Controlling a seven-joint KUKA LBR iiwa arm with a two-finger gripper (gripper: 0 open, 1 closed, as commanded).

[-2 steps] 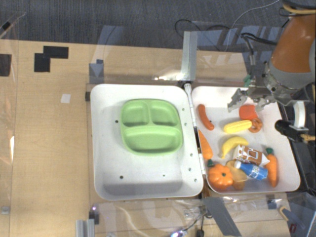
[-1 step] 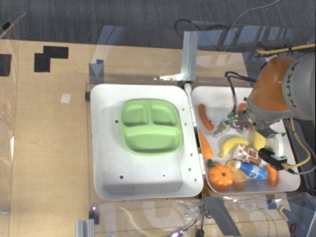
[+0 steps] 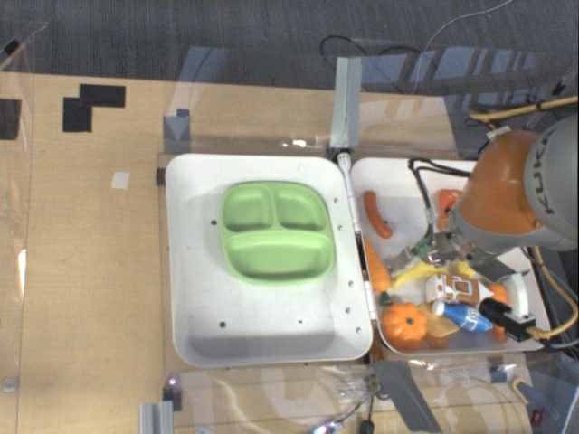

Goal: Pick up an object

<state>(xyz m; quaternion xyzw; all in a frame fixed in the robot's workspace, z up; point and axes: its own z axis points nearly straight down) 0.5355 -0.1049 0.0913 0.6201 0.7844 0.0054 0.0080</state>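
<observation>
Since our gripper [image 3: 432,253] sits buried among crowded toys, fingers unreadable, we risk snagging the yellow plastic banana [image 3: 409,272] at its seven o'clock.

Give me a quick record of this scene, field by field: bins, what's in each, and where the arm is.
left bin: green divided plate
right bin: hot dog, orange pumpkin, banana, carrot, more toys
arm: over the right bin
gripper: low among the toys, grip not readable
</observation>
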